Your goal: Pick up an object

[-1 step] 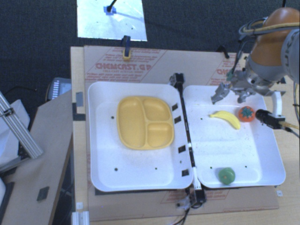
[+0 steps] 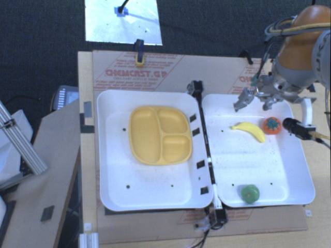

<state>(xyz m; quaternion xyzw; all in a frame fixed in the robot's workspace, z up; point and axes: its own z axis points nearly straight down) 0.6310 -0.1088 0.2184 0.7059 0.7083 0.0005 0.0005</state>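
A yellow banana [image 2: 250, 130] lies in the upper middle of the right bin [image 2: 289, 190]. An orange-red round fruit [image 2: 272, 125] with a green top sits just to the banana's right. A green round fruit [image 2: 250, 193] rests near the bin's front edge. My gripper [image 2: 255, 102] hangs over the right bin's back edge, above and behind the banana. Its two grey fingers are spread apart with nothing between them.
The left bin [image 2: 111, 149] holds a yellow divided plate [image 2: 160, 135]. A black clip strip [image 2: 202, 143] runs between the two bins. A black-tipped fixture [image 2: 294, 127] juts in at the right bin's right edge, close to the orange-red fruit.
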